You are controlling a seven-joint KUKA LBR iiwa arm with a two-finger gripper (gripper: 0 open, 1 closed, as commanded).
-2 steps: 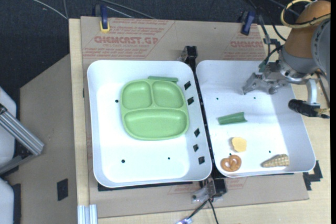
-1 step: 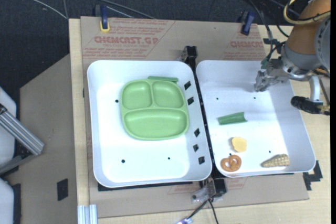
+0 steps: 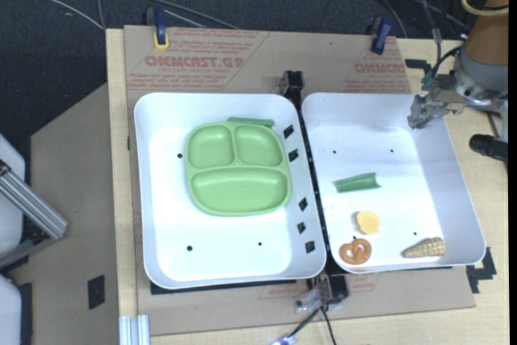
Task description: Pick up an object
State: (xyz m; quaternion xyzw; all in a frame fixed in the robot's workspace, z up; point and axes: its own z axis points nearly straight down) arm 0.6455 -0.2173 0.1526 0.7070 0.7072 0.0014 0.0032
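Camera view, top-down at a slant: you've got the end effector [image 3: 422, 113] at the far right, just over the back-right rim of the right white shallow bin [image 3: 452, 174]. It's small and dark against the rim, so can't tell its opening; nothing visible between the tips.

Inside the right bin, w/ all items apart from each other:
- green flat strip, bean-like [image 3: 356, 183], near the bin's middle, lying approx. level.
- small yellow rounded plastic piece [image 3: 367, 221], nearer the front, just below the strip.
- brown pretzel-shaped toy [image 3: 355, 251], at the front edge, just below-left of the yellow piece.
- tan textured cone-shaped piece [image 3: 425, 248], front-right corner area, lying on its side.

All four sit well apart from the end effector.

The left white shallow bin [image 3: 161, 198] holds a light green three-compartment plastic plate [image 3: 237, 168], roughly centred. Both bins rest side by side on the cardboard-covered bench [image 3: 202, 52].
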